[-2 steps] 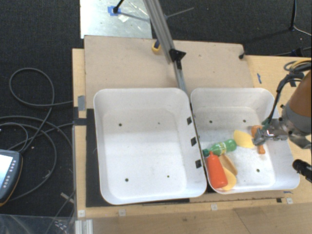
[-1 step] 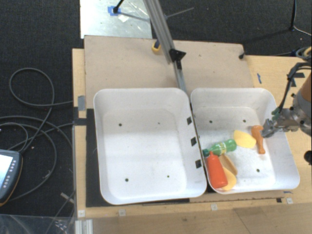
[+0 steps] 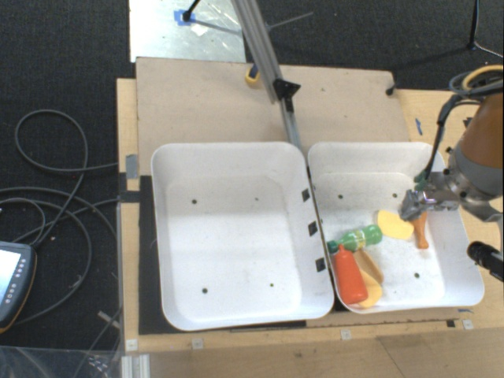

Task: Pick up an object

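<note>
The gripper (image 3: 415, 204) hangs in the right bin (image 3: 465, 290) — its jaws' state I cannot tell. The carrot (image 3: 421, 231) lies just at its five o'clock, long axis running twelve-to-six.

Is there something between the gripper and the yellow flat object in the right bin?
Nothing visible. The gripper is right beside the yellow flat piece, with the small orange carrot-shaped object just below the gripper, not between them.

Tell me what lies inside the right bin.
The right bin holds a red bottle, a green bottle, a yellow piece and an orange carrot-like item. A tan item lies partly hidden under the red bottle.
</note>
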